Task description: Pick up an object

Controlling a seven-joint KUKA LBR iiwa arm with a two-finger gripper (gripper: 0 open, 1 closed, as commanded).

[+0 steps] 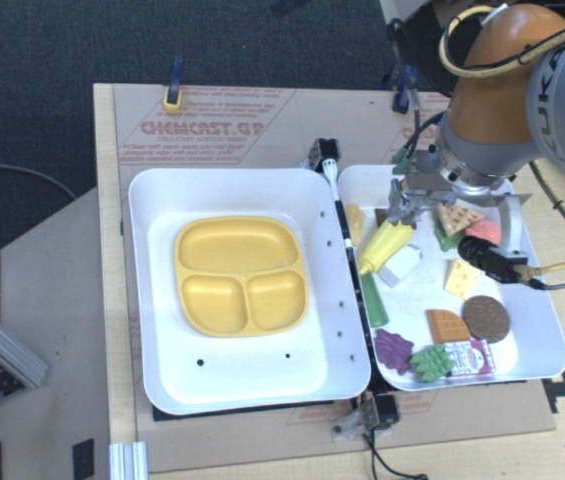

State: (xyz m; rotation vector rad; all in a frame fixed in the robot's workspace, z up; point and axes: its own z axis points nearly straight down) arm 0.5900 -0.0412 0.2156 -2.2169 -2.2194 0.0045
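My gripper [408, 214] hangs low over the back left part of the right bin [542, 313], under the grey and orange wrist. A long yellow toy, like a corn cob [386, 246], lies slanted with its upper end directly under the gripper and its lower end near the bin's left wall. A small white block [400, 266] sits just beside it. Whether the yellow toy is gripped is hidden by the wrist.
The right bin also holds a green stick [373, 303], purple grapes [394, 348], a green piece [430, 361], a pink packet [473, 358], a brown disc [486, 318], an orange cracker [447, 324], a yellow wedge [461, 278] and a red piece [483, 230]. A yellow divided tray [242, 273] lies in the left bin [152, 268].
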